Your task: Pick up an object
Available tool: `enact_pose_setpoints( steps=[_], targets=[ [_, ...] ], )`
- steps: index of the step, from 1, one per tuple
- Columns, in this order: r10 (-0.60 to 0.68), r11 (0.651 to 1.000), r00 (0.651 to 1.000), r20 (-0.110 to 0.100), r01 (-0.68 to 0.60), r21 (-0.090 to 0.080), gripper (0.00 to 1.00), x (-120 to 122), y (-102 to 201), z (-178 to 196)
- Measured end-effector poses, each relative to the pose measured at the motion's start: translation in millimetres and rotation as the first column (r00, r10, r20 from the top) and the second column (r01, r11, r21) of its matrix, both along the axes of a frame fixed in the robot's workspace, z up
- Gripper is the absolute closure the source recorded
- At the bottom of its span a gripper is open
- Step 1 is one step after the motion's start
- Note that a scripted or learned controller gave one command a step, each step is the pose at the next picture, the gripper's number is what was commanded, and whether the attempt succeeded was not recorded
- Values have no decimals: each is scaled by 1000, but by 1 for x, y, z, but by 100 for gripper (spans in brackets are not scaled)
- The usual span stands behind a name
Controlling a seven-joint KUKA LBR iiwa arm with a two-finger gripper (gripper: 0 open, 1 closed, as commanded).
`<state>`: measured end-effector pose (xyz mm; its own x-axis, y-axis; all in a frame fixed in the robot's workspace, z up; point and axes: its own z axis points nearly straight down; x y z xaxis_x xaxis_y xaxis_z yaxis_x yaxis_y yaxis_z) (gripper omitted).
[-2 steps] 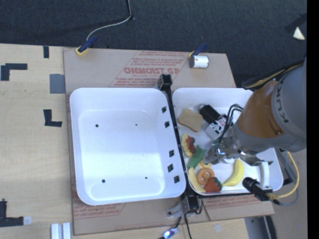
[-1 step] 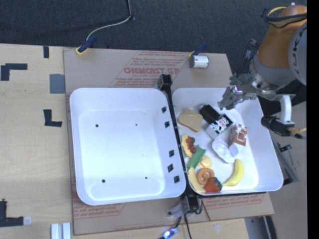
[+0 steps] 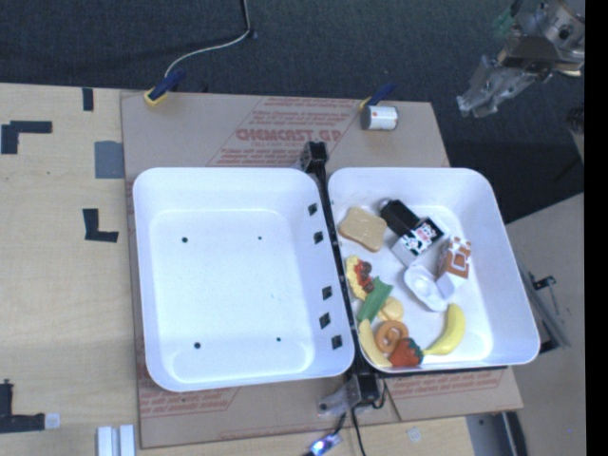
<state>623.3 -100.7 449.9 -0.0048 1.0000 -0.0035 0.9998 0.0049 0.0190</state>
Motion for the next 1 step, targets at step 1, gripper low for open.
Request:
enact_pose_setpoints(
  steps=[1],
  targets=[
    [-5,1000,1000,-8,5,0,100,-3,-24,92]
  ],
)
